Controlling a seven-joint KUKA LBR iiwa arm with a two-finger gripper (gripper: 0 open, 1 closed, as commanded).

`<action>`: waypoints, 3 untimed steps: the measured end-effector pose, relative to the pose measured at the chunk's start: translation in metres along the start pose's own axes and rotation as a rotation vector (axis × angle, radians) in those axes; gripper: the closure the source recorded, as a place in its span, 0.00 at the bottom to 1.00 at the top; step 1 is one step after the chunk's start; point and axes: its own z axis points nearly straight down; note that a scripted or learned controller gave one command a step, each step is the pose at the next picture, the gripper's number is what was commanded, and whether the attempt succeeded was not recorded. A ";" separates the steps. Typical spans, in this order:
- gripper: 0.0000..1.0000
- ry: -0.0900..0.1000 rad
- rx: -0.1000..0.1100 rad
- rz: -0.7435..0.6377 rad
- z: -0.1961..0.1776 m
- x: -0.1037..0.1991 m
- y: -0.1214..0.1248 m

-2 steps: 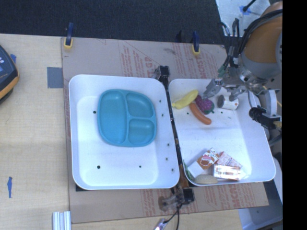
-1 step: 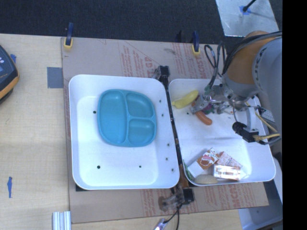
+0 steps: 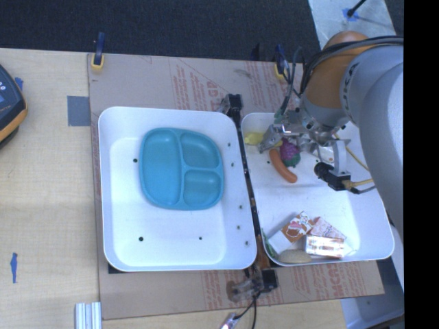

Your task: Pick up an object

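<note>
The grey arm [image 3: 374, 108] reaches in over the right bin [image 3: 367, 235]. The left bin [image 3: 116, 184] holds a blue divided plate [image 3: 182, 168]. Snack packets [image 3: 314, 237] lie at the right bin's near edge. The gripper [image 3: 291, 142] sits low at that bin's far end, over a purple object [image 3: 291, 154] touching an orange carrot [image 3: 282, 166]; whether it grips anything, I cannot tell

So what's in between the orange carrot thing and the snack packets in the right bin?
Nothing. In the camera view, the stretch from the orange carrot down to the snack packets is just the bare white floor of the right bin.
</note>
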 end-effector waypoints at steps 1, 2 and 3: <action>0.00 0.000 -0.001 0.003 0.000 -0.039 -0.030; 0.00 -0.004 0.008 0.001 -0.001 -0.009 -0.002; 1.00 -0.002 0.004 -0.001 -0.011 -0.007 -0.001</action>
